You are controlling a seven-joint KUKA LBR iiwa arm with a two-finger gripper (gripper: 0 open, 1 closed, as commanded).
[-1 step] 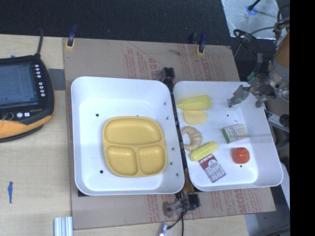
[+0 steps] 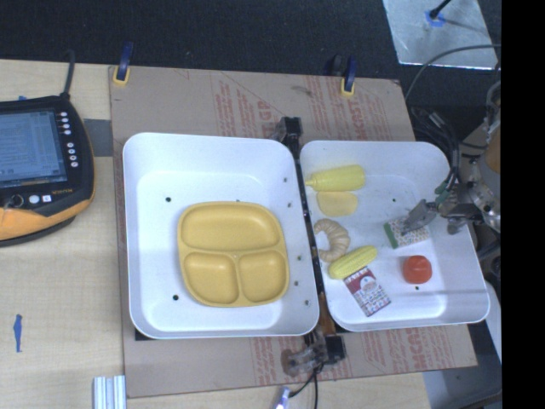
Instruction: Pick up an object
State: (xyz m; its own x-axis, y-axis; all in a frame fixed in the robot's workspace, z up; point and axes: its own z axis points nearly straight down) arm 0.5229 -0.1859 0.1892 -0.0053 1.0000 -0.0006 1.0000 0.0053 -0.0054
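Claw [image 2: 419, 216] (grip unclear) over small card [image 2: 405, 233], two corn cobs [image 2: 335, 178], one tomato [image 2: 416, 268], one tray [image 2: 232, 252]

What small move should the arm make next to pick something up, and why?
Probably lower straight onto the small green-edged packet. The gripper sits at the packet's upper edge in the right bin, while the red tomato and corn cob lie farther away.

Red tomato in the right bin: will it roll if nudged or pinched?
Probably. The tomato looks round and smooth, so a nudge would likely roll it across the flat bin floor. It seems glossy plastic, so it may slip from a pinch. It sits apart from the card, leaving approach room.
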